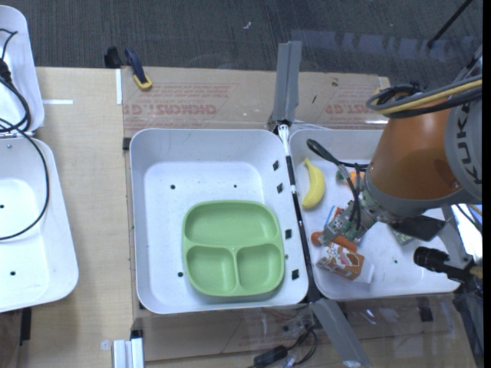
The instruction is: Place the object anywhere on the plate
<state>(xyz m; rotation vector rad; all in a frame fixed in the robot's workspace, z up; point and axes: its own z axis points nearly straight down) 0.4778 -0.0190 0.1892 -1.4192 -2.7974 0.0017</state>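
- counter [84, 98]: a pale wooden surface carrying two shallow white bins side by side, with a flat sheet of cardboard [207, 98] lying behind them.
- left bin [153, 205]: holds the green plate [232, 246], a three-part tray lying flat a little toward the near wall. nothing rests on it, so the placing step is judged not yet done.
- right bin [399, 271]: holds the loose objects. the arm [418, 163] reaches in from the right and covers much of the bin's middle and far side.
- banana [311, 183]: lies near the bin's left wall, long axis running roughly away from the camera with a slight curve. it sits up and to the left of the claw, apart from it.
- small carton [340, 261]: orange and white, lying on its side near the front of the right bin, just below the claw.
- packet [335, 222]: a small printed item just beside the claw, on its left. whether they touch cannot be told.
- claw [354, 219]: low over the right bin's left half, beneath the orange wrist. the wrist and clutter hide its working end, so whether it is released, clenched or grasping anything cannot be told.
- key relation: the plate lies to the left of the claw, across the wall where the two bins meet. any object taken here must be lifted over that wall and carried left.
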